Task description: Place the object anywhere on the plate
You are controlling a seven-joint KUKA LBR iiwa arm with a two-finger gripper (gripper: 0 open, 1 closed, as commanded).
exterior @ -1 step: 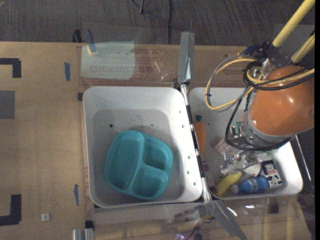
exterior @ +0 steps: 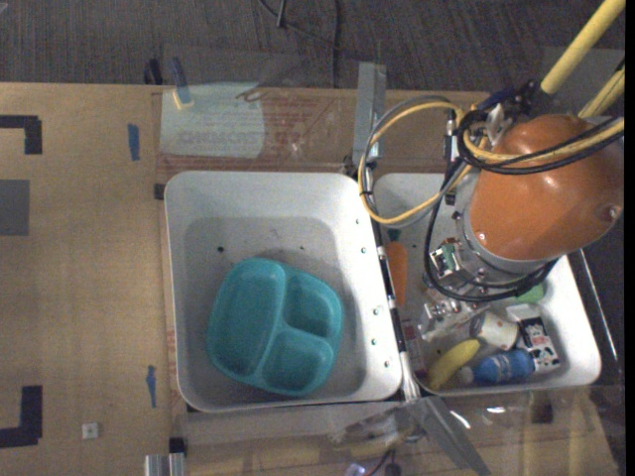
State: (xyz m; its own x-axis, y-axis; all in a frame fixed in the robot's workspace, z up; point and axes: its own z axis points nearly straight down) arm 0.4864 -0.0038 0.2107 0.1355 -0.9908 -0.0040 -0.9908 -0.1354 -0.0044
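Banana (exterior: 453, 361) just below my gripper (exterior: 458, 310) looks soft, bruisable; I'd pinch its middle gently. Gripper state: I cannot tell.

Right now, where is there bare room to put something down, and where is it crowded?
The teal plate has three bare compartments. In the left bin, bare floor lies between the plate and the back wall. The right bin is crowded: the arm hangs over it, with a banana and blue bottle in front.

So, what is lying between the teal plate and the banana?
In the camera view, the two bins' adjoining white walls lie between the teal plate and the banana; otherwise bare bin floor.
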